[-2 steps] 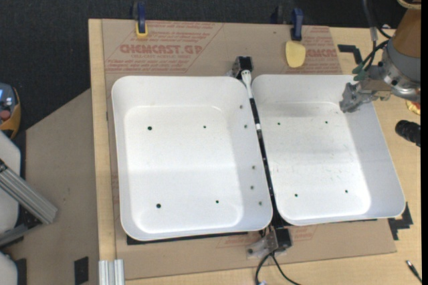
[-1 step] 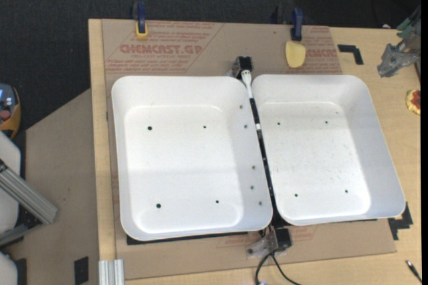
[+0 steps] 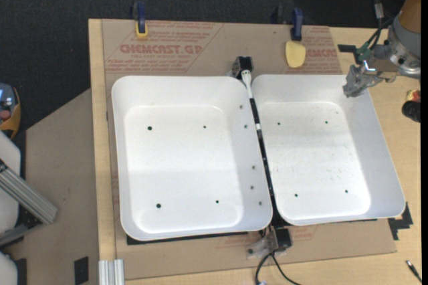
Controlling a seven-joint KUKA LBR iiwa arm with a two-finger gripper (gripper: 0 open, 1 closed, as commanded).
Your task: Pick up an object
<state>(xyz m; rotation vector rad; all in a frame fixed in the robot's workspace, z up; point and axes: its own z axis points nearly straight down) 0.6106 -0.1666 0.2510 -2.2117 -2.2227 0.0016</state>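
My arm (image 3: 408, 29) reaches in from the right, and my gripper (image 3: 354, 84) hangs over the far right corner of the right bin (image 3: 384, 163). I cannot tell how it is set. Two shallow white bins sit side by side on the desk (image 3: 167, 49), touching along the middle; the left bin (image 3: 124, 156) shows a bare floor with small dark dots, as does the right. Two blue clamps (image 3: 140, 13) grip the far edge of the board. One yellow object (image 3: 295, 53) lies on the board just behind the right bin, near my gripper.
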